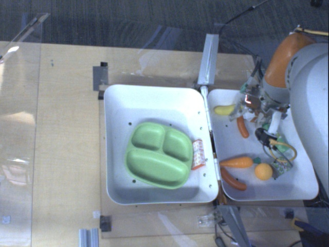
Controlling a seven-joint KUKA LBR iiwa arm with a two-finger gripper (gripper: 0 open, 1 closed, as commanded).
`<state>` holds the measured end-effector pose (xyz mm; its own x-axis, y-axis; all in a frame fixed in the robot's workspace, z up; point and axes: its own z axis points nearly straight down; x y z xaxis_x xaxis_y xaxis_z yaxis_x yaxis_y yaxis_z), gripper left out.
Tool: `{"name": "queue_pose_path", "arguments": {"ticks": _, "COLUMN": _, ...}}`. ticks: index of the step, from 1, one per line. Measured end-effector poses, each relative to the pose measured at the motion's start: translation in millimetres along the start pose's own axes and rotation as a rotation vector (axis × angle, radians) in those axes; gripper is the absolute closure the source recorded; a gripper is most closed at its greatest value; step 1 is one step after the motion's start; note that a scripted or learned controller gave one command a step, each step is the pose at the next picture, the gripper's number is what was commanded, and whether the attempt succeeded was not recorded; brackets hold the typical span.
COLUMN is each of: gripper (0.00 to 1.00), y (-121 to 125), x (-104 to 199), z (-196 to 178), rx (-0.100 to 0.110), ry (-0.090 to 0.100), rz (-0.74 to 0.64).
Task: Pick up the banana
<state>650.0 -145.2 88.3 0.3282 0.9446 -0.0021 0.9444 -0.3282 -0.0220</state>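
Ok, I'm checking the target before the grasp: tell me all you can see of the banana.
The banana is small, yellow and smooth, likely a plastic toy. It lies flat near the upper left corner of the right bin, roughly crosswise. Its right end sits beside the claw; contact is unclear. An orange sausage-like piece lies just below it.

We see two bins side by side: left bin (110,138) holds a divided plate (158,155) with a packet (198,154) at its right edge. Right bin (300,189): banana (224,109) at back left, gripper (247,109) just beside it; carrot (237,162), orange (263,172), sausage (232,179) near front.
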Motion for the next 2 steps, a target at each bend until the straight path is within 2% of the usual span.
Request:
{"name": "queue_pose_path", "arguments": {"ticks": 1, "gripper": 0.00, "y": 1.7, "x": 36.4, "z": -26.8, "rx": -0.003, "ry": -0.007, "rz": -0.094}}
{"name": "queue_pose_path", "arguments": {"ticks": 2, "gripper": 0.00, "y": -2.6, "x": 41.7, "z": -4.6, "rx": 0.016, "ry": -0.007, "rz": -0.140}}
